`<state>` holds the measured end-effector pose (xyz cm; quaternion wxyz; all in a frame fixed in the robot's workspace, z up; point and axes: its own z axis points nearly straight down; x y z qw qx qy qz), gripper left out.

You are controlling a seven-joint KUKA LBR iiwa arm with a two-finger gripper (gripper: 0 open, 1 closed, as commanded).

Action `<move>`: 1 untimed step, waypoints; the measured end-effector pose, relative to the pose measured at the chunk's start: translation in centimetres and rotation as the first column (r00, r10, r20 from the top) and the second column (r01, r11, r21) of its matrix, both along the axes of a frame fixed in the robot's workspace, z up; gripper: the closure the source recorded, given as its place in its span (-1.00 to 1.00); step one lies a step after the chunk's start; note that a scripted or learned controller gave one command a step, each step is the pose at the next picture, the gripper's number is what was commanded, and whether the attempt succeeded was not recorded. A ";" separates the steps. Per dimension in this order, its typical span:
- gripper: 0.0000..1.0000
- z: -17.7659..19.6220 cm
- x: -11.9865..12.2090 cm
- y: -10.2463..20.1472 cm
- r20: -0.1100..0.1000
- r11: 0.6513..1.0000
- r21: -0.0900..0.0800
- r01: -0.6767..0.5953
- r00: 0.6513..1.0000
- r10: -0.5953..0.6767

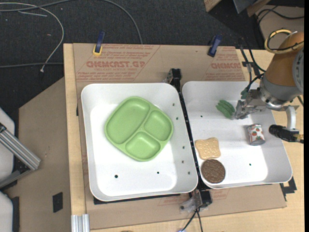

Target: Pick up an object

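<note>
The right bin (270, 175) holds a small green object (225, 108) near its back, a small box with red and green print (256, 134), a tan cracker-like slab (208, 148) and a brown round disc (213, 171). My gripper (240, 111) is low in the right bin, its tip right beside the green object's right end. The arm's orange band and grey wrist sit above it at the right edge.
A green three-compartment plate (139, 128) lies in the middle of the left bin (96, 168). A black divider runs between the bins. Blue clamps hold the cardboard base at the back. Cables cross the dark floor behind.
</note>
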<state>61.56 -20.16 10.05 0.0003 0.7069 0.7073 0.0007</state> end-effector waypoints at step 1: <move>1.00 5.0 -0.7 -0.5 0.003 1.000 -0.002 0.001 1.000 -0.001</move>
